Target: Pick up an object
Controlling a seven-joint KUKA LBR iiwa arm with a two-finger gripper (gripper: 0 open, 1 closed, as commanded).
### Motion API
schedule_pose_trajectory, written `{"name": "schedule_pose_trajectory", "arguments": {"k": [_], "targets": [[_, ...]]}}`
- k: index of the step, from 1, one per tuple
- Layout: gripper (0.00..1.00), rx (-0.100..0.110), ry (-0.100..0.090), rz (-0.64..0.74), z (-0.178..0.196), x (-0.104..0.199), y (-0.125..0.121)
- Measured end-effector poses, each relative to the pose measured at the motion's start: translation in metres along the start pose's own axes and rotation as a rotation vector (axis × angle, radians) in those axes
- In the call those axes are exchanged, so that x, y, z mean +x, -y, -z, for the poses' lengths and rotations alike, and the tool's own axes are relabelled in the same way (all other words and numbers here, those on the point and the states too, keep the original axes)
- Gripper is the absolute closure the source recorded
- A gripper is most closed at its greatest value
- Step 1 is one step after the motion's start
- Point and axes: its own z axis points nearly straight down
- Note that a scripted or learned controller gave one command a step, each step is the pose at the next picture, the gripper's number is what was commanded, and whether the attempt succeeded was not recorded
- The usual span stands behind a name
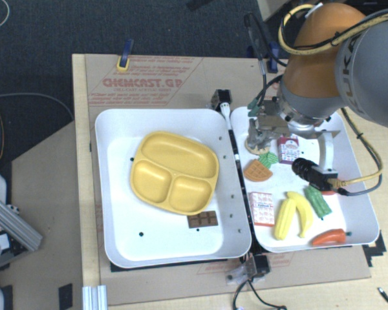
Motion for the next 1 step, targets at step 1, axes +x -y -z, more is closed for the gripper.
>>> {"name": "schedule_pose_trajectory", "arguments": {"k": [1], "targets": [[1.00,0.005,0.000,-0.001,-0.0016,-0.0081,0.0051]]}}
